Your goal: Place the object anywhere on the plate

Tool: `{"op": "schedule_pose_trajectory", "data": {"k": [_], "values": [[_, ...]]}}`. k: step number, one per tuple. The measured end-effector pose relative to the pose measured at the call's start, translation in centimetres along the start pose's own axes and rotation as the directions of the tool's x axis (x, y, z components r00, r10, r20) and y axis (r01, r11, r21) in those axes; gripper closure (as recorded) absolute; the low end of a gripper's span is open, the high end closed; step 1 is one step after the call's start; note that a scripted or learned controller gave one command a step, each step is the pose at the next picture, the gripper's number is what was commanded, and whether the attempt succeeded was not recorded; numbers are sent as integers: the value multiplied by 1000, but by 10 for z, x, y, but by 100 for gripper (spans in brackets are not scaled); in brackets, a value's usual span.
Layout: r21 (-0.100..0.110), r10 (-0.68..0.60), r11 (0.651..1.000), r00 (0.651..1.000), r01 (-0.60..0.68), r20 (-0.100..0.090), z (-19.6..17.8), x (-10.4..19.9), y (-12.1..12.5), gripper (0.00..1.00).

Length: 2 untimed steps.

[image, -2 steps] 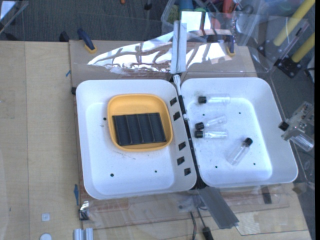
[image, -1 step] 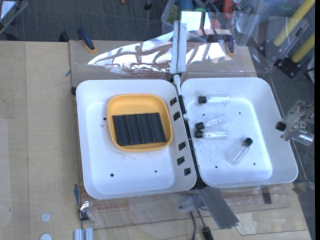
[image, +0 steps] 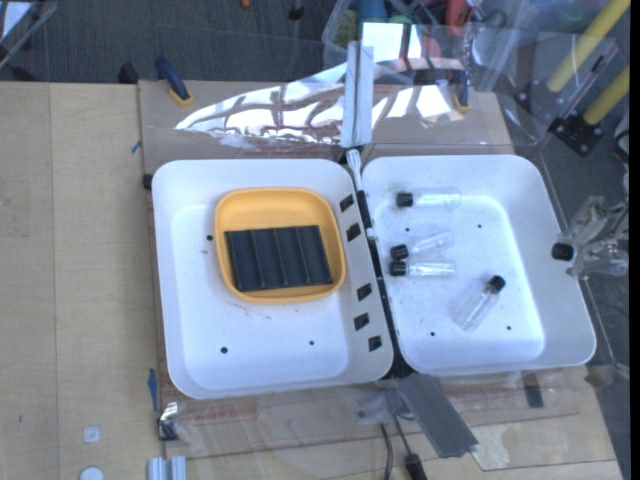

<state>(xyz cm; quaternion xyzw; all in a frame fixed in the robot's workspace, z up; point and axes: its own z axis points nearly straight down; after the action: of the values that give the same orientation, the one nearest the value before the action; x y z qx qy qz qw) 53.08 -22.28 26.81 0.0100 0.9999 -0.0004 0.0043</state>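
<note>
A yellow plate [image: 232, 220] with rounded corners sits in the left white bin [image: 190, 348]. On it lies a dark grey ribbed block [image: 278, 258], flat and covering most of the plate's floor. In the right white bin [image: 520, 343] lie several clear vials with black caps: one near the back [image: 428, 200], two close together by the left wall [image: 420, 245] [image: 424, 267], and one tilted toward the front [image: 478, 302]. Another clear, black-capped piece [image: 590, 248] rests at that bin's right rim.
A row of black clips [image: 360, 268] runs along the seam between the bins. Crumpled foil [image: 290, 113] and an upright white post [image: 352, 93] stand behind them. Clutter in clear tubs [image: 440, 3] is at the back right.
</note>
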Motion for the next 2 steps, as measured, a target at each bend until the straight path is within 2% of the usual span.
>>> {"op": "schedule_pose_trajectory", "data": {"k": [1,2], "values": [[0,-35,999,999,35,0,3,-12,-1,100],[-3,-207,978,978,207,-5,10,-7,1,100]]}}
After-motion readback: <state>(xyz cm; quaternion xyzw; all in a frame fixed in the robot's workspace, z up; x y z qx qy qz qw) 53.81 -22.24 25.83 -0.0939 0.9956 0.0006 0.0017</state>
